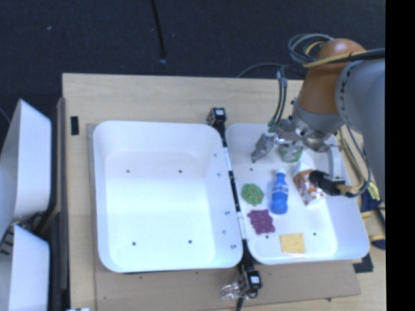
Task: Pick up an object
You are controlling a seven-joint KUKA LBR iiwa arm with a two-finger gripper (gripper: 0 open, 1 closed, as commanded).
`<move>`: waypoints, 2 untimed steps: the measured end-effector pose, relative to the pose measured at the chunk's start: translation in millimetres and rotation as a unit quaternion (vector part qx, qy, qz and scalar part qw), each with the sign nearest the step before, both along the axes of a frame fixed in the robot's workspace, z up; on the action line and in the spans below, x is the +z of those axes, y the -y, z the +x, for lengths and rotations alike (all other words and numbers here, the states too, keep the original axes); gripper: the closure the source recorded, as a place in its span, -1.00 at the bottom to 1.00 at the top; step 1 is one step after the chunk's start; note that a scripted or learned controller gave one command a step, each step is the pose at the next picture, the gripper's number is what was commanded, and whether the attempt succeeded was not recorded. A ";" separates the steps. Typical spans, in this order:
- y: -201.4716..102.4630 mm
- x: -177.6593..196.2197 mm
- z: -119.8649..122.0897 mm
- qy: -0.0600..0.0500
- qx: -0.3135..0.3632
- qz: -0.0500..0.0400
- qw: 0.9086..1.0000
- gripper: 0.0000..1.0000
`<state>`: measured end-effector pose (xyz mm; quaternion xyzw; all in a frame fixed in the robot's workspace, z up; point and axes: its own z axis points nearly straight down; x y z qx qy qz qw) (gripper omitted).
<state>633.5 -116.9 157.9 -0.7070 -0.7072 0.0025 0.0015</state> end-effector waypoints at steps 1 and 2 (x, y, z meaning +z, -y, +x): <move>46.4 -57.7 8.4 0.001 -0.002 0.000 1.000 -1.00; 46.8 -56.7 -13.7 0.002 -0.001 0.000 1.000 -1.00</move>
